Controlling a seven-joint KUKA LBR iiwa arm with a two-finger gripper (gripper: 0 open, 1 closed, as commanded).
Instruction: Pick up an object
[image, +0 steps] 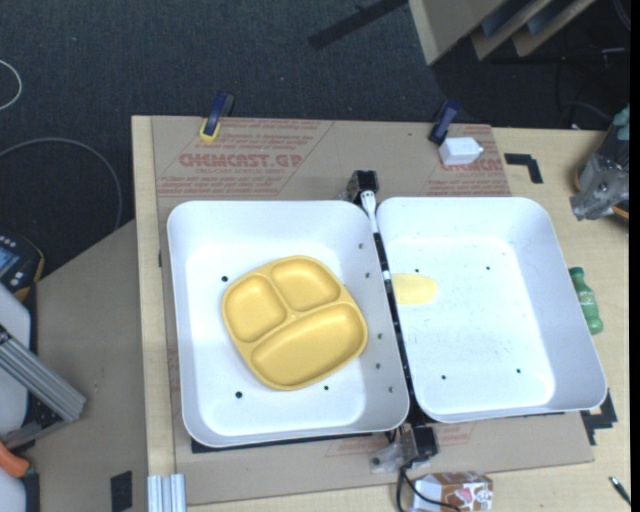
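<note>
A yellow plastic divided plate (294, 321) with three compartments lies flat in the left white shallow bin (190, 250), near the middle of its floor and somewhat toward the near edge, turned at a slant to the bin's walls. Two smaller compartments face the far-left side and one long compartment faces the near-right corner. The plate appears clear of all four walls. In the right white shallow bin (520, 330), a small flat pale-yellow oval piece (413, 289) lies on the floor close against the left wall, just beside the black seam (386, 290) where the two bins meet. The two bins sit side by side, touching along that seam, on a brown cardboard-covered board (290, 160) with red printed lettering along its far edge. At the board's far edge stand a blue and yellow clamp (214, 117) toward the left and a dark blue clamp with a white block (455, 143) toward the right. A green object (586, 300) lies on the board just beside the right bin's right wall. The grey gripper (604, 182) sits at the view's right edge, beyond the far-right corner of the right bin, well apart from the plate; whether it is spread or closed cannot be told.
</note>
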